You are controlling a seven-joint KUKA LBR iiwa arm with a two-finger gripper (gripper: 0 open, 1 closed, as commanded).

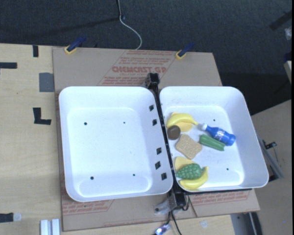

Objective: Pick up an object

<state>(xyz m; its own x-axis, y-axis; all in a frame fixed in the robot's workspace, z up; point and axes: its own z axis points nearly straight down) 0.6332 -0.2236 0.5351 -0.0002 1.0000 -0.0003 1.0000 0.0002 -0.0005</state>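
On your bench, a cardboard sheet [137, 67] underlies two bins; the right bin [245, 131] holds bananas [182, 120], a cracker [188, 146] and a bottle [218, 133].

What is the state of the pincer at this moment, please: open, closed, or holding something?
Pincer: cannot be told from the camera view. The objects, such as the blue bottle and the cracker, lie in the right bin.

cardboard sheet [137, 67] (w/ blue clips [185, 50])
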